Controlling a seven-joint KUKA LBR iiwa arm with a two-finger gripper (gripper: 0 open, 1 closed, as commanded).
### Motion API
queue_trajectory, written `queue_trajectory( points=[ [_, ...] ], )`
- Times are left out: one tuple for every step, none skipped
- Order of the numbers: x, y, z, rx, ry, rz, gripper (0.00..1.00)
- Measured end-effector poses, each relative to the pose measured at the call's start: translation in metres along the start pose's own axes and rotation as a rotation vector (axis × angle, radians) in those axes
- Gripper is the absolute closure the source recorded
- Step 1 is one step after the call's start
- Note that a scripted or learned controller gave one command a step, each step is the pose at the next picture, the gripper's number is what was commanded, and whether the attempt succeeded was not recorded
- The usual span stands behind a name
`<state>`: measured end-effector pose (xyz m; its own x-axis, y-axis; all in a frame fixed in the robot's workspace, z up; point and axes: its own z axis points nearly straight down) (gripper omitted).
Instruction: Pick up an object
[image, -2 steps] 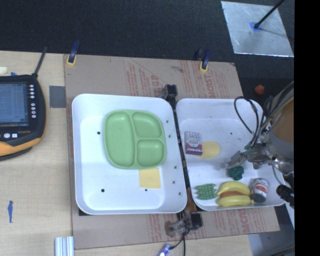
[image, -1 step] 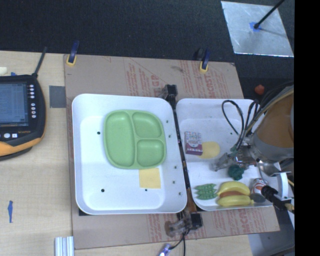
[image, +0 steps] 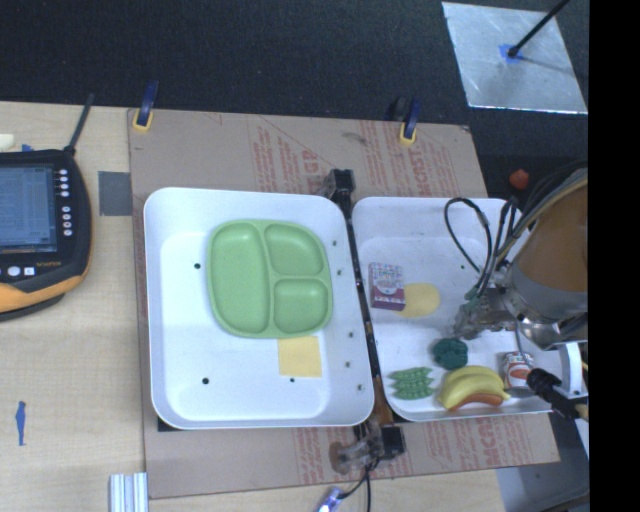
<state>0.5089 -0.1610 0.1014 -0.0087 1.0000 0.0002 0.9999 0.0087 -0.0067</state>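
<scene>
Cardboard underlies two glossy white bins (image: 165, 300); fingers (image: 478, 318) over dark-green lump (image: 450, 351), spread unclear.

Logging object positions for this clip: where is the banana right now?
In the camera view, the banana lies in the right bin, near its front edge, just right of the green pea pod and below the dark green toy.

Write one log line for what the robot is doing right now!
arm: over right bin | gripper: low, beside green toy | holding: nothing seen | banana: in bin | green plate: left bin
</scene>
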Motion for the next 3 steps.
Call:
queue_trajectory(
  points=[
    [0.000, 0.000, 0.000, 0.000, 0.000, -0.001, 0.00],
    [0.032, -0.033, 0.011, -0.002, 0.000, 0.003, 0.00],
    [0.031, -0.033, 0.001, -0.001, -0.001, 0.000, 1.00]
  ],
)
